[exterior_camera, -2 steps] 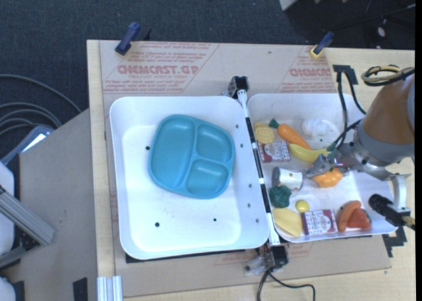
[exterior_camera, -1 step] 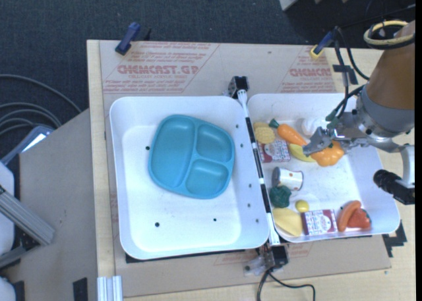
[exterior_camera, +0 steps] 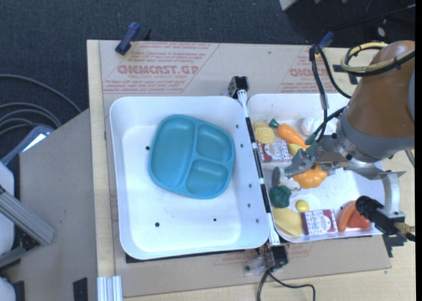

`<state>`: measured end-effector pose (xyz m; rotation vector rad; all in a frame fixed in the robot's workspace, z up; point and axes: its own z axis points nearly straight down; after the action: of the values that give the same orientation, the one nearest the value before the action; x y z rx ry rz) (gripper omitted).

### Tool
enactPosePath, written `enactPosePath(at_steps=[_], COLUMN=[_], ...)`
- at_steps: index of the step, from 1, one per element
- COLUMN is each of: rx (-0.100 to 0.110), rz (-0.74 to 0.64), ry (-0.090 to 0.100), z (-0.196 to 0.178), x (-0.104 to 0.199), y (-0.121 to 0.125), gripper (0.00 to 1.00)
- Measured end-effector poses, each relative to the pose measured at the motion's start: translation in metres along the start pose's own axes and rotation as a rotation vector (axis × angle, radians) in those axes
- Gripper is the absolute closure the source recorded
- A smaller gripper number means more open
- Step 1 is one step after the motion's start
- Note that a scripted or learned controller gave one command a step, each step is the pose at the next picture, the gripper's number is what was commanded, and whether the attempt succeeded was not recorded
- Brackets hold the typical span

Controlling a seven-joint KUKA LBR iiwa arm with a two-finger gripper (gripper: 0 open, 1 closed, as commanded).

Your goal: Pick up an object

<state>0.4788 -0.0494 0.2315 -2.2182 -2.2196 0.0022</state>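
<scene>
From my remote station I see the arm (exterior_camera: 379, 105) reach in from the right over the right bin (exterior_camera: 290, 101), its tool (exterior_camera: 304, 163) low among the toy food there. I cannot tell how far the tool is open or whether it has hold of anything. An orange piece (exterior_camera: 311, 177) lies just beside the tool, touching or nearly so. A corn cob (exterior_camera: 264, 134) and a carrot (exterior_camera: 291, 133) sit toward the far side, a yellow piece (exterior_camera: 287, 220) and a small carton (exterior_camera: 319, 221) toward the near side. In the left bin (exterior_camera: 125, 181) rests a blue divided plate (exterior_camera: 192, 156). Both bins stand on the surface (exterior_camera: 165, 62).
</scene>
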Motion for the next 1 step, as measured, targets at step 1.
enactPosePath(at_steps=[1], rx=[-0.003], rz=[0.001], ry=[-0.002], z=[-0.0034], x=[-0.0177], y=[0.0002], gripper=[1.00])
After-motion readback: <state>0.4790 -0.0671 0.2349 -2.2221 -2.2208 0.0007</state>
